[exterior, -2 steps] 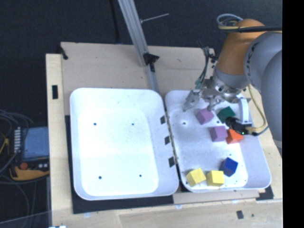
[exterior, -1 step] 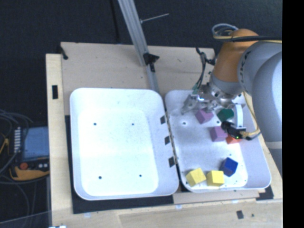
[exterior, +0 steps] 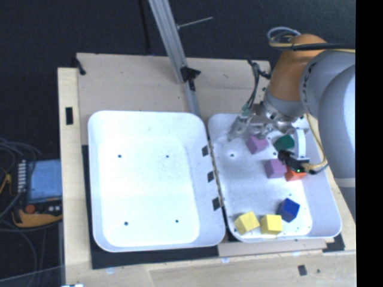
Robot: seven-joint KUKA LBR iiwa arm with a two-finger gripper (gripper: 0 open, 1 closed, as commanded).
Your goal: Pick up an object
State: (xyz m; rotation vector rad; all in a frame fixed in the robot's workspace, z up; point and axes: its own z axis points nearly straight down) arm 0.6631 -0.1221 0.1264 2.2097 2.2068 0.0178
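Because the grey arm covers the far right corner of the right bin (exterior: 239,178), the tool (exterior: 245,125) above that bin's far end is hard to read, and I cannot tell whether it is apart or together. A green thing (exterior: 285,142) lies partly hidden under the wrist. Counted in that bin are two purple blocks, one (exterior: 258,143) just beside the tool and one (exterior: 275,168) near the bin's middle. Two yellow blocks (exterior: 246,222) (exterior: 271,223) sit at its near wall, with one blue block (exterior: 289,209) close by.
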